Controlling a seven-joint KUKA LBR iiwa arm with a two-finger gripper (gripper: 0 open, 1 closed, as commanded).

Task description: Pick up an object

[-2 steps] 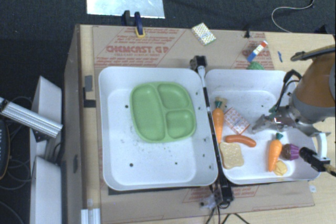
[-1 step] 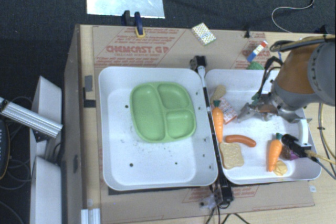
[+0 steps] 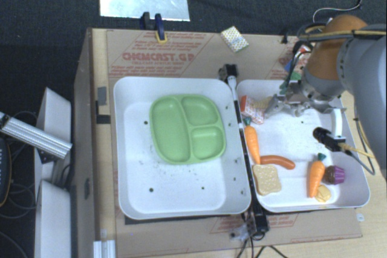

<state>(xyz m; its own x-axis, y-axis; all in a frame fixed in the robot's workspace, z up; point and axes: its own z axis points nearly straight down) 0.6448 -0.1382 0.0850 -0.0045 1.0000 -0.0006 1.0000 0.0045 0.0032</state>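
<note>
Looking down from the camera view, the end effector (image 3: pixel 279 103) hangs over the upper part of the right bin (image 3: pixel 357 193), and I cannot tell how wide it stands or whether it has hold of anything. The nearest thing is a small red and pale piece (image 3: pixel 249 109) just to its left. A carrot (image 3: pixel 251 144) lies below, with its long axis running up and down the bin.

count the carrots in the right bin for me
2. One carrot lies along the bin's left wall; the other carrot is near the front right, beside the purple piece. The arm may hide more.
</note>
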